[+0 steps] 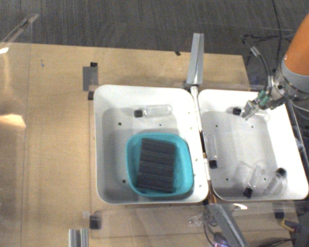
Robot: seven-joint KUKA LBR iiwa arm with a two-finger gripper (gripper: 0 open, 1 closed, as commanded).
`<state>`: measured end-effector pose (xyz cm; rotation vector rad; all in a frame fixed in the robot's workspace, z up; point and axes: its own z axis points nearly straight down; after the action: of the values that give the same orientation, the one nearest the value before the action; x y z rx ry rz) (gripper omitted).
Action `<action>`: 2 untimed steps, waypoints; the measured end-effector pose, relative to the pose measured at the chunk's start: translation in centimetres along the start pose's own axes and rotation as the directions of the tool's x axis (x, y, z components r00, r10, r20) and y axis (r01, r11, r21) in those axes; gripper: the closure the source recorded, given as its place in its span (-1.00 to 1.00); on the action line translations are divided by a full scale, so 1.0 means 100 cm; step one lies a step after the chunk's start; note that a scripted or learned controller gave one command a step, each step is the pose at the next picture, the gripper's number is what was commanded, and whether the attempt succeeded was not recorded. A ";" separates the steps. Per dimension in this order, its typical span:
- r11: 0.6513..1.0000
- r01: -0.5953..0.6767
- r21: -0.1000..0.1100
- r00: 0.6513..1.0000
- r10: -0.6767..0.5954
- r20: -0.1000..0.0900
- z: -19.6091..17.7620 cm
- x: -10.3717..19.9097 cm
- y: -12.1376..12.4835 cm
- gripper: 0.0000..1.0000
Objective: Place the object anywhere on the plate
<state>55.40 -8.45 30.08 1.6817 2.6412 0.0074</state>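
Clear plastic bottles with black caps lie in both bins: one [153,110] in the left bin [105,138] just behind the teal plate [184,161], which already bears a dark ribbed block [156,164]; others [260,178] lie in the right bin [247,138]. They look light, stiff and slippery, best pinched across the barrel. The gripper [249,111] hovers at the right bin's far edge; whether it is wide or narrow, I cannot tell.

Arm [304,60]: orange band over a grey wrist section, rounded housing. Dark cables run alongside the wrist. Gripper [249,111]: small, pale metallic, with greenish tint at its body; finer detail too blurred to record.
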 end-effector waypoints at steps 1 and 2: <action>1.000 0.022 0.005 1.000 -0.022 -0.005 0.116 0.043 0.000 1.00; 0.999 0.033 0.002 0.999 -0.033 -0.004 0.115 0.097 0.039 1.00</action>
<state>54.95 1.92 18.60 1.6407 2.6724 0.0079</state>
